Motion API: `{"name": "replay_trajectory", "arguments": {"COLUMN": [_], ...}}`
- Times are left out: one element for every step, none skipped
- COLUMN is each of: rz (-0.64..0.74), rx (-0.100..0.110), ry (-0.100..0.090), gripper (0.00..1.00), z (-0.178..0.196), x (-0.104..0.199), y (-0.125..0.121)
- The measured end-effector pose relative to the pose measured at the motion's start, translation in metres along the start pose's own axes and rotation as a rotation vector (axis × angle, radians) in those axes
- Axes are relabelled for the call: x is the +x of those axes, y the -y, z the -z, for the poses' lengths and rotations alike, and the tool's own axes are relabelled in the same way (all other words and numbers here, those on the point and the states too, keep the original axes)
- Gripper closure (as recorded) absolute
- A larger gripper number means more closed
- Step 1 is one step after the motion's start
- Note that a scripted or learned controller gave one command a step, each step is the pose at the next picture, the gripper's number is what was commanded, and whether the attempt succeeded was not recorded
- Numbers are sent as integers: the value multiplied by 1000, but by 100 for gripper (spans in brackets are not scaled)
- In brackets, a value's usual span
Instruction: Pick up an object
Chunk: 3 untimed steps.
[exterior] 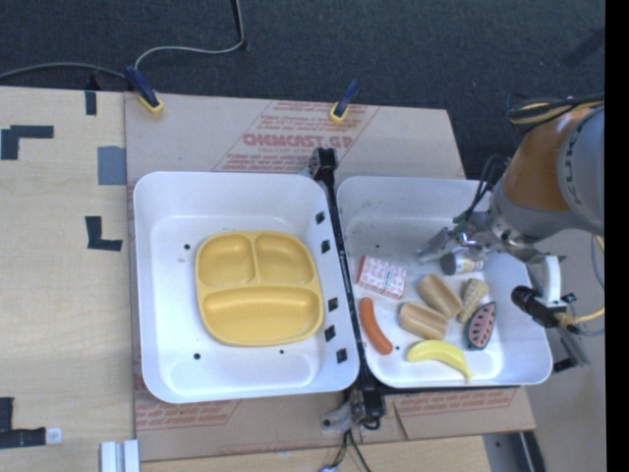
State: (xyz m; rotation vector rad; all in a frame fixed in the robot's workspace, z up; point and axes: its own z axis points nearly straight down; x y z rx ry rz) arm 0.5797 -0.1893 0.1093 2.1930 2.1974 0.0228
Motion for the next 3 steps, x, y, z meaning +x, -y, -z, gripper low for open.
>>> {"name": "replay_trajectory", "arguments": {"rz": [-1,0,0], "rx": [36,29,35], "ry": [-16,-16,-15], "gripper": [0,100,100], "z": [-15,-2,124], "x": [3,3,42], "y": [15,13,25]}}
